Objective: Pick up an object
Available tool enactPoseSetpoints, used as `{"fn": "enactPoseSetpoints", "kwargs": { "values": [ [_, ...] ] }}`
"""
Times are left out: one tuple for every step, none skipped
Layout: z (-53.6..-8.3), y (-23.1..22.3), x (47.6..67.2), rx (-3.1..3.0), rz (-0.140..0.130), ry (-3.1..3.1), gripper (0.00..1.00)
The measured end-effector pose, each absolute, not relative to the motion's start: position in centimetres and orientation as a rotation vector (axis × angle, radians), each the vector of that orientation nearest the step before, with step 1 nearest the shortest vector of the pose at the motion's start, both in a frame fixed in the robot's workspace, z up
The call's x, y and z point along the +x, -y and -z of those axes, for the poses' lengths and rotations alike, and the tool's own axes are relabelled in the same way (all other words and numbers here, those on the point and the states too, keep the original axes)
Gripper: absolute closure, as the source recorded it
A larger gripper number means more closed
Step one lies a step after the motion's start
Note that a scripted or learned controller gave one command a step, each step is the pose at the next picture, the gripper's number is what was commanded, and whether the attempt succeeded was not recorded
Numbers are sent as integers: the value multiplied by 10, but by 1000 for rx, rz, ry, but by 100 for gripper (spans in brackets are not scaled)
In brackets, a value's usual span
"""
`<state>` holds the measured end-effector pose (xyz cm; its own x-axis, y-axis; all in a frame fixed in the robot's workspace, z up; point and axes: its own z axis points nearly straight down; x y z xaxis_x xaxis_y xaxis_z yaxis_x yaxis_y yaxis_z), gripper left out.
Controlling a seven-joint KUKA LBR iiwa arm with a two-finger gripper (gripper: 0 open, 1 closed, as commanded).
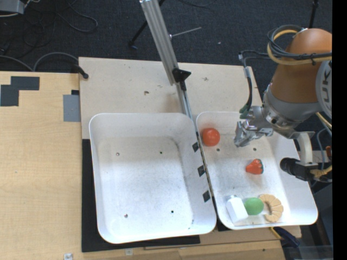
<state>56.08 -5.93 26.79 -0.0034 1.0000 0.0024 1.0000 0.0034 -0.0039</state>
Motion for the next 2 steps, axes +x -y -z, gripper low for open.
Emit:
{"fn": "enactPoseSetpoints", "kwargs": {
  "values": [
    [-264, 6, 541, -2213, -3, 2222, 100],
    [-251, -41, 517, -2212, -6, 2222, 100]
  ]
}}
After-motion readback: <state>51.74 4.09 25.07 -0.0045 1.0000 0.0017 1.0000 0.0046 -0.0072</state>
